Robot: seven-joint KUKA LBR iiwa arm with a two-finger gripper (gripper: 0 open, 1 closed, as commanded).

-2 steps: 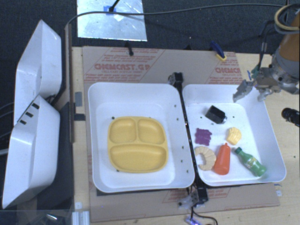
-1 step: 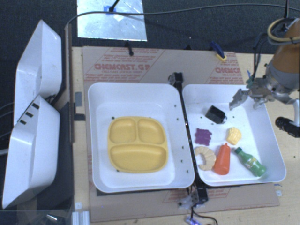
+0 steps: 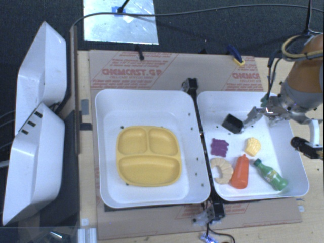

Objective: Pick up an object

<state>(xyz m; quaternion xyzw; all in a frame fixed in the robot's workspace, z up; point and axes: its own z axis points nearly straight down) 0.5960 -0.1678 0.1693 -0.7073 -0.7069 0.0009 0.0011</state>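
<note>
Camera view: gripper (image 3: 238, 124) low in the right bin (image 3: 296, 186), fingers around a black block (image 3: 233, 123); whether they grip it, I cannot tell. Yellow tray (image 3: 148, 155) fills the left bin (image 3: 104, 135).

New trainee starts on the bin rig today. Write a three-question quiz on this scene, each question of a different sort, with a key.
1. True or false: the yellow divided tray lies in the right bin.
2. Which item lies nearest the gripper?
A. the green bottle
B. the black block
C. the croissant
3. Fill in: the orange carrot-shaped piece lies between the croissant and the ______.

Key
1. False: it lies in the left bin.
2. B. The gripper hangs just right of the black block, in the right bin's upper part.
3. Green bottle. The purple piece and yellow corn lie above them in the view.
</note>
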